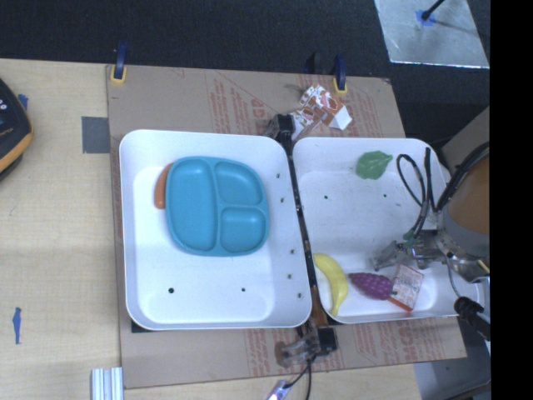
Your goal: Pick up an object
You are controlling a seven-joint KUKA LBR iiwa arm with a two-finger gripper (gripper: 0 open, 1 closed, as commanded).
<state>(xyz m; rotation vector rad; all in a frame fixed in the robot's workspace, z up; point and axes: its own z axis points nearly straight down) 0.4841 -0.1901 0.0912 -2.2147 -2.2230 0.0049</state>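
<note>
The right bin point(350, 215) holds a green leaf-shaped piece point(373, 164) at its far side. Along its near edge lie a yellow banana point(333, 282), a purple bumpy item point(372, 286) and a small red-and-white packet point(408, 286). My gripper point(405, 255) reaches in from the right and hangs low over the near right part of this bin, just above the packet and to the right of the purple item. Nothing visible is held in it. The left bin point(141, 248) carries a blue divided plate point(218, 206) with an orange piece point(160, 188) poking out at its left edge.
A black cable loop point(414, 182) hangs over the right bin's far right corner. A crumpled wrapper point(321, 107) lies on the cardboard behind the bins. A yellow-and-black device point(12, 132) sits at the bench's left edge. Clamps hold the bins between their near and far ends.
</note>
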